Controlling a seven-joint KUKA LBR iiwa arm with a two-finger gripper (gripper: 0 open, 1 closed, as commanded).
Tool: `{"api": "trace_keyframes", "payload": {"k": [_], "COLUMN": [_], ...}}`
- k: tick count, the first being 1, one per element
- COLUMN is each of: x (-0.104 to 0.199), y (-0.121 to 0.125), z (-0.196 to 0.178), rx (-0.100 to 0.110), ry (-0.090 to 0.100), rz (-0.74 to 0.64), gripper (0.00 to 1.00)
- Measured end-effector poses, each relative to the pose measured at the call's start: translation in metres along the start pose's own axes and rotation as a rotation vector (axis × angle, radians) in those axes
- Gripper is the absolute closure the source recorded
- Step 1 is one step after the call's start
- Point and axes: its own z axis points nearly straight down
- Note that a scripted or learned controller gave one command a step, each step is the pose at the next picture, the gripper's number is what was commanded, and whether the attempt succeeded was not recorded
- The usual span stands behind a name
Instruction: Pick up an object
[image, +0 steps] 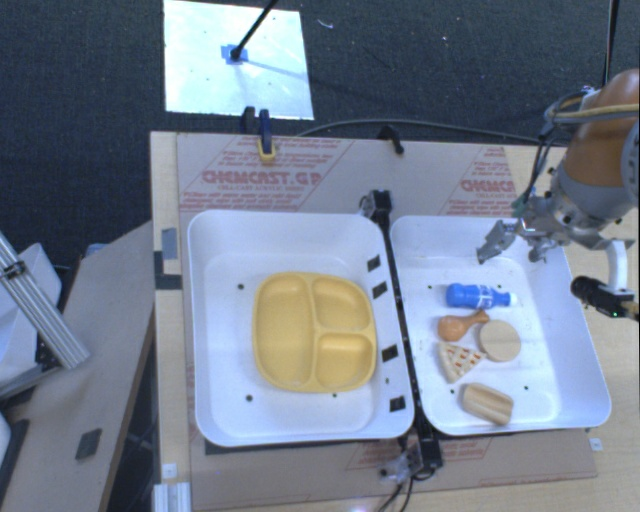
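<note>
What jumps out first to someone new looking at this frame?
Probably the yellow divided plate, alone in the left bin. Next, the cluster of toy food in the right bin: a blue bottle, a drumstick, a round cookie, a pizza slice and a bread roll. The gripper hangs open over that bin's far edge, holding nothing.

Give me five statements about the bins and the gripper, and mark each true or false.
1. The yellow divided plate lies in the left bin. True.
2. The blue bottle stands upright. False: it lies on its side in the right bin.
3. The gripper holds the blue bottle. False: its fingers are open, above the bin's far end, with nothing between them.
4. The pizza slice lies between the drumstick and the bread roll. True.
5. The round cracker rests on the plate. False: it lies in the right bin.
</note>
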Motion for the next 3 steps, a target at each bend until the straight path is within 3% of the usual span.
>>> {"api": "trace_keyframes", "payload": {"k": [1,3], "x": [0.000,-0.003], "y": [0.003,0.012], "z": [-0.008,0.097], "rx": [-0.013,-0.011], "ry": [-0.002,-0.002], "rz": [-0.002,-0.004], "gripper": [0.00,0.00]}}
